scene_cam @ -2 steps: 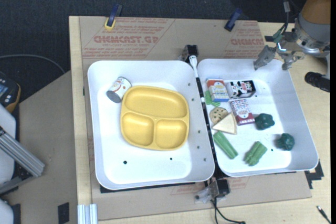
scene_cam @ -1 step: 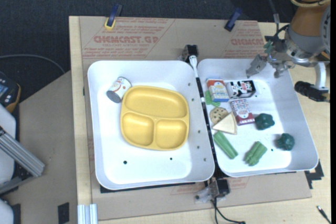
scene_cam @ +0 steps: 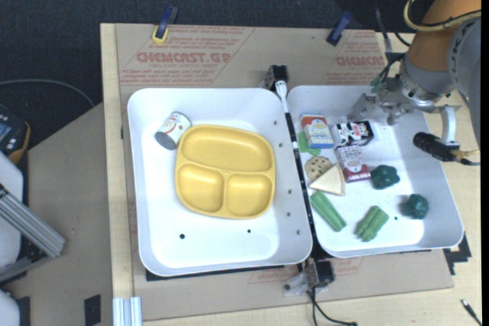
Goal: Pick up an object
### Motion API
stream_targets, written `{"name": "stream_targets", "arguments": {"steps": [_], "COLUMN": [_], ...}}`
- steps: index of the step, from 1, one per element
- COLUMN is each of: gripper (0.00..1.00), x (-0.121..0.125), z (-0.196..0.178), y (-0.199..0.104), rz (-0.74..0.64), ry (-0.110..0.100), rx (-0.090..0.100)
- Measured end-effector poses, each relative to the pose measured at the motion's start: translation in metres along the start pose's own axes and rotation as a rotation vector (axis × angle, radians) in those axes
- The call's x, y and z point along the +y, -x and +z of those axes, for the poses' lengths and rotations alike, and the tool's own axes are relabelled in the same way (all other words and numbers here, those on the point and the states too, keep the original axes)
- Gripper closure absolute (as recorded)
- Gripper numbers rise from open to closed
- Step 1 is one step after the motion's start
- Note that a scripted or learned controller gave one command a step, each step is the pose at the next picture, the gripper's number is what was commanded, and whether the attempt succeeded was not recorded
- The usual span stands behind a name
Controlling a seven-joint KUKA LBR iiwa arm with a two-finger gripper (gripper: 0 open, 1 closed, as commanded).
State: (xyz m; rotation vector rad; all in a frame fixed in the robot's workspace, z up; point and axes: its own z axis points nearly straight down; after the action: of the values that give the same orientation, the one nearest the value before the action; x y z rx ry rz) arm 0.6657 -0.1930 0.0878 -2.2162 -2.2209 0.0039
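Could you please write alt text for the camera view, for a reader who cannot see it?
A grey robot arm reaches from the right, its gripper over the far part of the right bin, which holds small toy foods including a black-and-white carton. The left bin holds a yellow divided plate and a small can beside it.

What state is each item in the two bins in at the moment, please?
Yellow divided plate: upright, flat in the left bin.
Small can: on its side, beside the plate.
Green pieces: lying loose in the right bin.
Small cartons: lying flat.
Claw: above the right bin's far edge, nothing seen held.
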Motion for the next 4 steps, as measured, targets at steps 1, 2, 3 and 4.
{"name": "stream_targets", "arguments": {"steps": [1, 2, 3, 4], "gripper": [1.00, 1.00, 1.00, 1.00], "x": [0.002, 0.002, 0.004, -0.031], "z": [-0.015, -0.080, -0.135, -0.131], "y": [0.000, 0.003, 0.003, -0.047], "rz": [-0.001, 0.002, 0.001, -0.002], "ry": [0.007, 0.013, 0.014, 0.001], "rx": [-0.002, -0.004, -0.005, 0.001]}}
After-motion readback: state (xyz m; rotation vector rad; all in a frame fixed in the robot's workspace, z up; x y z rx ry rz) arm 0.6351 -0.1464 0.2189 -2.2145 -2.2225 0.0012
